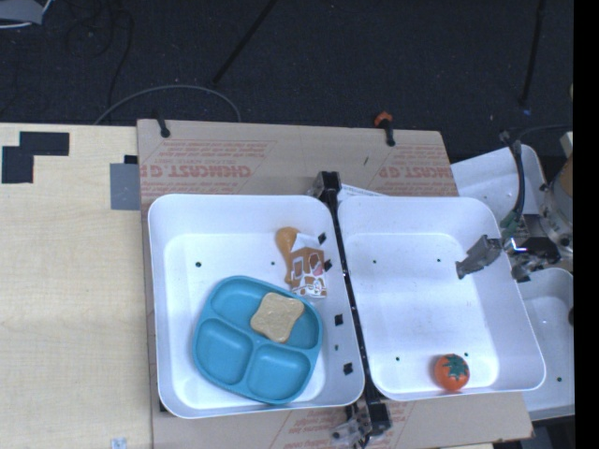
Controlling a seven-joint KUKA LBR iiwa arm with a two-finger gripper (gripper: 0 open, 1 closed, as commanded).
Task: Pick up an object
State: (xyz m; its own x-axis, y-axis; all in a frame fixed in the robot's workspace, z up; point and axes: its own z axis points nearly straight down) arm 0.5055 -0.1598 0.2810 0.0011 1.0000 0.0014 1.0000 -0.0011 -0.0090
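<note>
Sitting in the left bin [173,251] was a blue divided plate [234,354] with a slice of toast [277,317] on it, and a small printed packet [307,272] lay just beyond the plate. An orange tomato-like toy [451,371] rested in the right bin [412,223], near its front edge. The gripper [482,255] hovered over that bin's right side, well apart from the toy, holding nothing.
</note>
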